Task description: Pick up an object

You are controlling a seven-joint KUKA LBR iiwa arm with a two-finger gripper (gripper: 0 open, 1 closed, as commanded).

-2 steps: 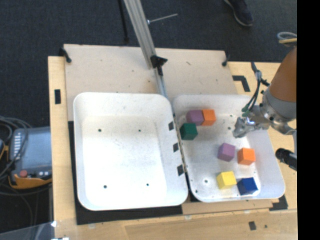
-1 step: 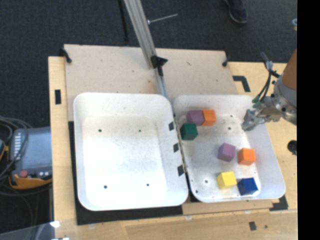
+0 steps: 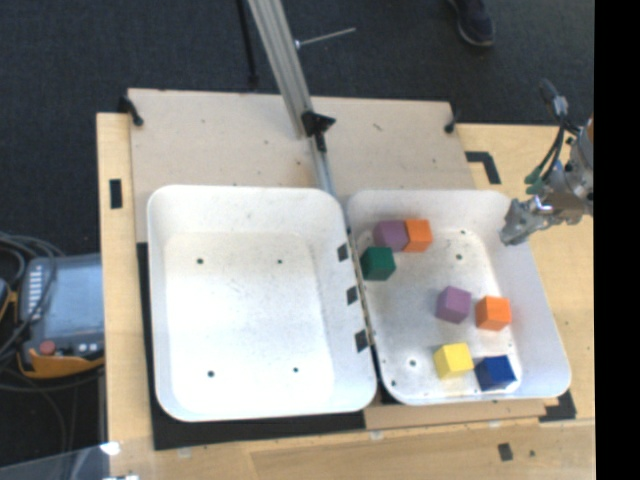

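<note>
Item: my gripper [image 3: 518,224], upper right of the frame, over the upper right rim of the right bin [image 3: 540,298]. Whether it was open or closed I could not tell; it was too small and blurred. Nothing showed in its hold.

Item: left bin [image 3: 250,298], centre left of the frame.

Item: seven blocks, all in the right bin.
- purple block [image 3: 390,234] and orange block [image 3: 418,234], touching, at the bin's upper left.
- green block [image 3: 377,263], just below the purple one and close to the bin's left wall.
- second purple block [image 3: 453,304] and second orange block [image 3: 492,312], just beside each other, centre right.
- yellow block [image 3: 452,359] and blue block [image 3: 495,372], just beside each other, near the lower rim.

Item: risks, as I judged them.
- Every block had a near neighbour, so a descent on one could have nudged or trapped the other, leaving me with a skewed hold or none.
- The green block stood near the wall; a finger could have struck the wall before reaching the block.
- The blue and yellow pair lay near the lower rim, with the same hazard.
- I hung at the rim, well apart from any block, so a drop from there would have met the bin's edge or bare floor.
</note>
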